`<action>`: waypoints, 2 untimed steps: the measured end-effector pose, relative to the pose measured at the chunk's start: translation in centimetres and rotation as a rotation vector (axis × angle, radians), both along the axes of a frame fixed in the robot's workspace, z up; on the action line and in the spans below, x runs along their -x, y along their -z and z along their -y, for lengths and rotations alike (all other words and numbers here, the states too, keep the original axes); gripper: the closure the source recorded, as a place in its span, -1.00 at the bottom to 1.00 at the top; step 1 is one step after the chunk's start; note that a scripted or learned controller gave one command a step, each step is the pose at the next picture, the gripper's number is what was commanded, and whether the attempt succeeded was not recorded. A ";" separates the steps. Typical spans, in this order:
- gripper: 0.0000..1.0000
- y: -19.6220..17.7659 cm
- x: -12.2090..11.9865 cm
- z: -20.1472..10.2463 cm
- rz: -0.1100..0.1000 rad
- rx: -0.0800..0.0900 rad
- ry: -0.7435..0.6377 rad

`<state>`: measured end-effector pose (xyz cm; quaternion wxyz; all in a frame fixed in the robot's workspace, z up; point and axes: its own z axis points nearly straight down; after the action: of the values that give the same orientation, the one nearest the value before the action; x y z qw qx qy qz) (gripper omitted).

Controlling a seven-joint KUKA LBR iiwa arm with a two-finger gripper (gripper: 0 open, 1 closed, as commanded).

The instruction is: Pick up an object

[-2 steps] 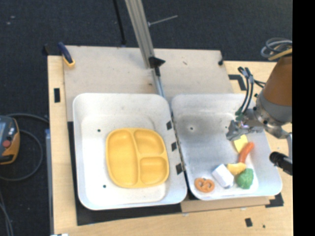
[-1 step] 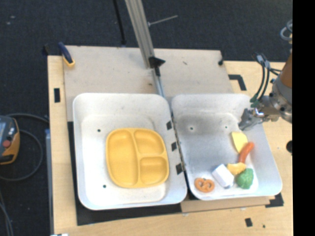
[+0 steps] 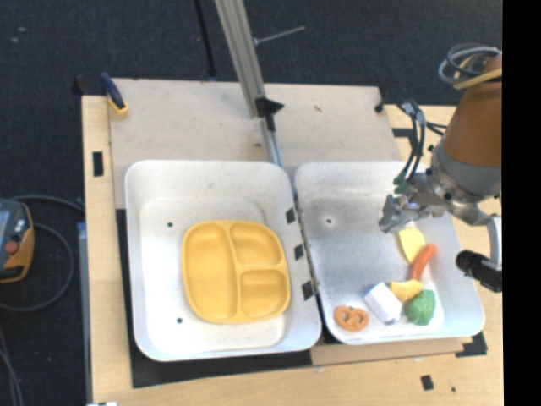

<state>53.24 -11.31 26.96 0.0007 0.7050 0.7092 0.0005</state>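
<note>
Single arm (image 3: 473, 138) enters from the right, grey body with orange band above the wrist. Gripper (image 3: 396, 216) sits over the right bin (image 3: 338, 201), in that bin's upper right part. Whether it is apart or together: cannot tell, the end is small and dark against the bin floor. Nothing is seen clamped in it.

Landmark: right bin. All loose items lie in its lower right corner area.
- Yellow block (image 3: 412, 244): just below the gripper, close to it; contact cannot be judged.
- Orange carrot-shaped piece (image 3: 422, 261): tilted, just right of and below the yellow block, touching or nearly so.
- Small yellow piece (image 3: 406, 290): below the carrot-shaped piece.
- Green item (image 3: 421, 307): at the bin's lower right, touching the small yellow piece.
- White block (image 3: 382, 302): just left of the green item.
- Orange pretzel-like item (image 3: 351, 317): left of the white block, near the bin's front rim.

Left bin (image 3: 148, 227) adjoins the right bin on its left side. It holds a yellow divided tray (image 3: 235, 271), lying flat, three compartments.

Both bins rest on the surface (image 3: 186, 125). An aluminium post (image 3: 241, 45) rises from the surface behind the two bins, above their shared edge.
</note>
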 end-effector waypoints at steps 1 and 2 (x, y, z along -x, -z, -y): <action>1.00 1.4 0.8 -5.0 -0.001 0.000 0.000; 1.00 2.2 1.9 -10.4 -0.001 -0.001 -0.001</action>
<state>51.30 -0.94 24.80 -0.0003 0.7045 0.7097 0.0005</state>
